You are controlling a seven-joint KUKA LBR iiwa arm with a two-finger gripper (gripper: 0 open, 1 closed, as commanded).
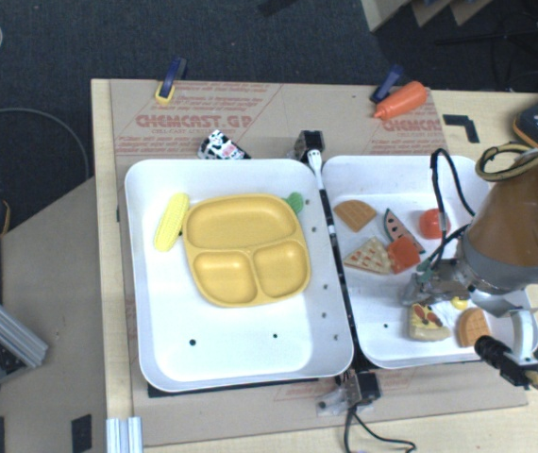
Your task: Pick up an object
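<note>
In the left bin (146, 281) lies a yellow divided tray (245, 248) with a corn cob (170, 221) beside it. In the right bin (382, 352) the gripper (427, 289) hangs low among toy foods: a waffle piece (370, 256), a red piece (403, 251) and a cookie (472, 327).

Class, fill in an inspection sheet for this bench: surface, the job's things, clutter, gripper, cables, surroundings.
Surface: wooden bench bearing left bin and right bin.
Job's things: toy foods in the right bin, including waffle piece, red piece, tomato.
Clutter: yellow divided tray and corn in the left bin.
Gripper: gripper low over the right bin; grasp cannot be told.
Cables: black cable.
Surroundings: dark floor.
</note>
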